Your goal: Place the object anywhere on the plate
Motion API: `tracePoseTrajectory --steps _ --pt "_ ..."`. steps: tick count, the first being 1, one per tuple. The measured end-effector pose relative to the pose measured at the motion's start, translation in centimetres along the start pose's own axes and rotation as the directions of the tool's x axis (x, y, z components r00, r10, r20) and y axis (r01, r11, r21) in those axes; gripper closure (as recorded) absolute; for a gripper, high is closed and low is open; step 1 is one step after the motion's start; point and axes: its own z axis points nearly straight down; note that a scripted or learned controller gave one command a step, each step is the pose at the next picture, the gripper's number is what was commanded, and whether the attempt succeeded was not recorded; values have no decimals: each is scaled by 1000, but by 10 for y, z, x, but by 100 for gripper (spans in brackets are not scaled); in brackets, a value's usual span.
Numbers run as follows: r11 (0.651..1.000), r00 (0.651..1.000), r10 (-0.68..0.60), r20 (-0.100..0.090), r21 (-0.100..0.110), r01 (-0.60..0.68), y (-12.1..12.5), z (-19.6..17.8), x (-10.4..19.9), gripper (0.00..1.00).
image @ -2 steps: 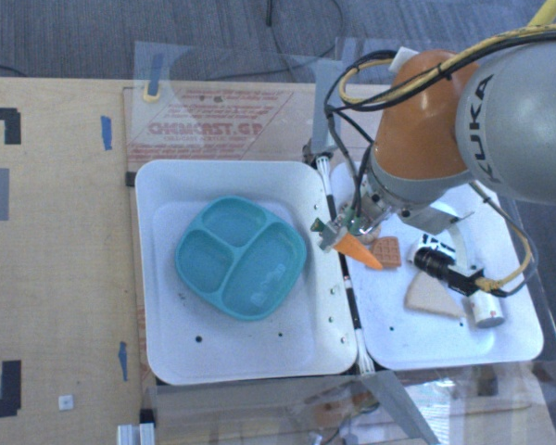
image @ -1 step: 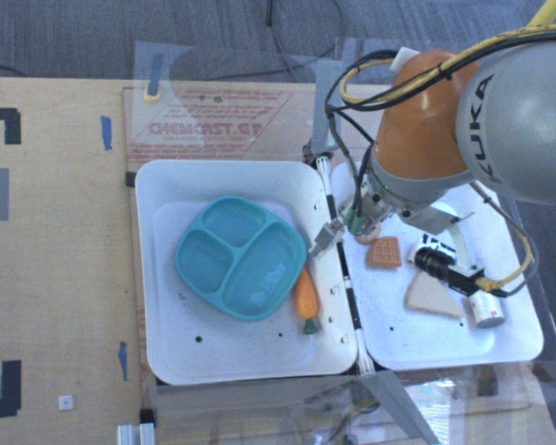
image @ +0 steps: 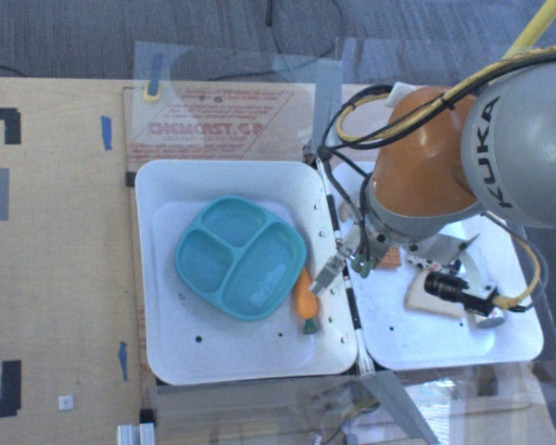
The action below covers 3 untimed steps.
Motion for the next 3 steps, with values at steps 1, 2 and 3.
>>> tracePoseTrajectory --steps 1,2,3 --pt "1000 1000 -31 3 -3 31 97 52 -22 0" --pt "1000 1000 -29 7 -9 29 98 41 -24 100" --pt "999 999 44 13 -8 -44 124 88 83 100"
